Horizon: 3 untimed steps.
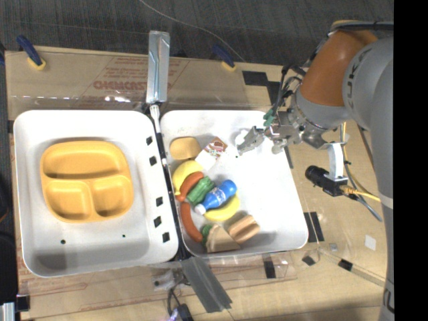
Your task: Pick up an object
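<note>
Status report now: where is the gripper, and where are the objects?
Gripper over right bin, upper part, nothing held. Toy food pile on bin's left side, untouched. Yellow tray in left bin.

Even, fairly bright light falls from above on my bench. The white bins [87,122] nearly wash out, with glare on the clear strip [100,97] at upper left. Shadows are soft; detail is slightly grainy and blurred.

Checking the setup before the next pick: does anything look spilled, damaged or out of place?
Nothing looks spilled or damaged. The toy foods, including the blue plastic bottle, lie heaped against the left wall of the right white bin. The yellow compartment tray lies flat in the left white bin.
</note>
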Available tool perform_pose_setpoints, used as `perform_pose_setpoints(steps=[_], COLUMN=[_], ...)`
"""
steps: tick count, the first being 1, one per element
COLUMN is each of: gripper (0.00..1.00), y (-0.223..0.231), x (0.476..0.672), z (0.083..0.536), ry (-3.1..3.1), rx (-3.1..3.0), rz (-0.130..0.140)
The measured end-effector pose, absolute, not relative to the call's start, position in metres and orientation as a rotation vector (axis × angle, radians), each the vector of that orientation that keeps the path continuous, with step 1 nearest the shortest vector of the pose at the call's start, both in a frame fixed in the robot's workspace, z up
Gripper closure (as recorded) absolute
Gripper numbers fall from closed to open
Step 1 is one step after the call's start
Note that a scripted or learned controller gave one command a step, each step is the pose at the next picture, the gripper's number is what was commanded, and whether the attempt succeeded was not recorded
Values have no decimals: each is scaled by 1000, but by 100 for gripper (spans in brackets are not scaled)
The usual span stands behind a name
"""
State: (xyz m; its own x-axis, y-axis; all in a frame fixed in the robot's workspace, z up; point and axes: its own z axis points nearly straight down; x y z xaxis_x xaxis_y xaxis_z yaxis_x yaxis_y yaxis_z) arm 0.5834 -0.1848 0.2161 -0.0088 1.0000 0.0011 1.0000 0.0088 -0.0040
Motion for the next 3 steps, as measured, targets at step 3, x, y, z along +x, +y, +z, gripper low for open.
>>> perform_pose_setpoints(steps=[3], gripper=[0], y=[-145], x=[601], z=[94], ry=[-2786], rx=[-1455], rz=[0])
